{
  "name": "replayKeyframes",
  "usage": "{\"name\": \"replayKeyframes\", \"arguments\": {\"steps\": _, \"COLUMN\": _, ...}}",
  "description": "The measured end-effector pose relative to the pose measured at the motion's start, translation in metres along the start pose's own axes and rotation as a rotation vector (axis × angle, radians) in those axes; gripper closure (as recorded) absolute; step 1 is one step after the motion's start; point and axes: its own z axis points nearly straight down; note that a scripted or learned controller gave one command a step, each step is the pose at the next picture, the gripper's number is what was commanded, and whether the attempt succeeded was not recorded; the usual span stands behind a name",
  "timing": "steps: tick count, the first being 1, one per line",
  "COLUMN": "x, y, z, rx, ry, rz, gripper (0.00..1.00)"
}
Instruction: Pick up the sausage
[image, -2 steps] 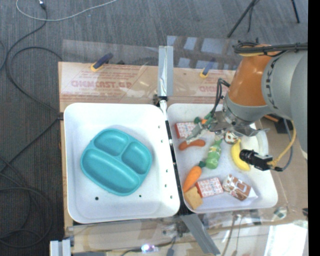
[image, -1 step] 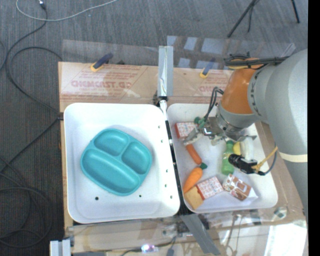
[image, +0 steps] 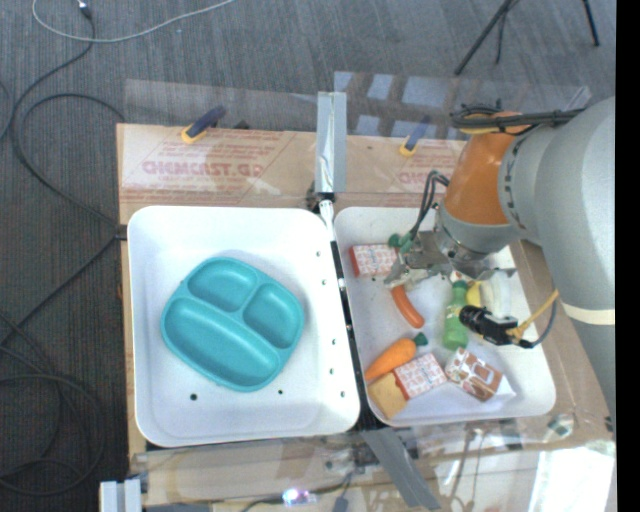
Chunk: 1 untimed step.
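Sausage (image: 406, 305) lies loose on the floor of the right bin (image: 535, 400), just below the gripper (image: 425, 262), which hangs low over the bin's upper middle; whether it is spread or pressed together cannot be told from this angle, and nothing is visibly pinched. Crowding is the likely hazard: a small red-and-white box (image: 373, 260) sits just to the gripper's left and green and yellow pieces (image: 459, 315) lie close at its lower right, so a descent slightly off line could strike or nudge a neighbour instead. The sausage's rounded, slanted body may also roll or squirt free as the gripper closes. A carrot (image: 390, 357) lies farther below.
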Motion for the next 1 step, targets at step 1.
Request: {"name": "replayKeyframes", "arguments": {"steps": 1, "x": 0.0882, "y": -0.0367, "z": -0.2084, "rx": -0.006, "ry": 0.001, "rz": -0.077, "gripper": 1.00}}
